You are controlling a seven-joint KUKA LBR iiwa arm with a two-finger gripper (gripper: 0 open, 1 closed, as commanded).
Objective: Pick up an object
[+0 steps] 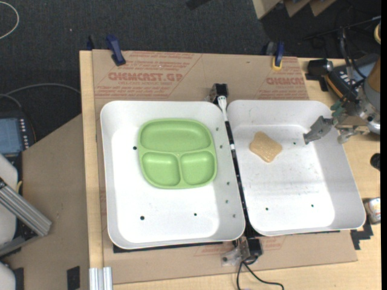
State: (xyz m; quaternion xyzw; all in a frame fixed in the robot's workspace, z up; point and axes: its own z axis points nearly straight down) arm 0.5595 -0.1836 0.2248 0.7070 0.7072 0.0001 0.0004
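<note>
A tan, biscuit-like block (266, 146) lies in the right bin (302, 213), in its upper left part. My gripper (331, 132) hangs over the upper right edge of that bin, well to the right of the block and apart from it. Its two grey fingers (315, 130) stand spread, so it is open with nothing between them. A green plate with three compartments (177, 153) rests in the left bin (169, 225).
Both bins sit on a brown cardboard sheet (151, 71) held by blue clamps (115, 49) at the back edge. Cables and a black fitting (219, 92) sit between the bins at the back. The arm's body (363, 95) stands at the right edge.
</note>
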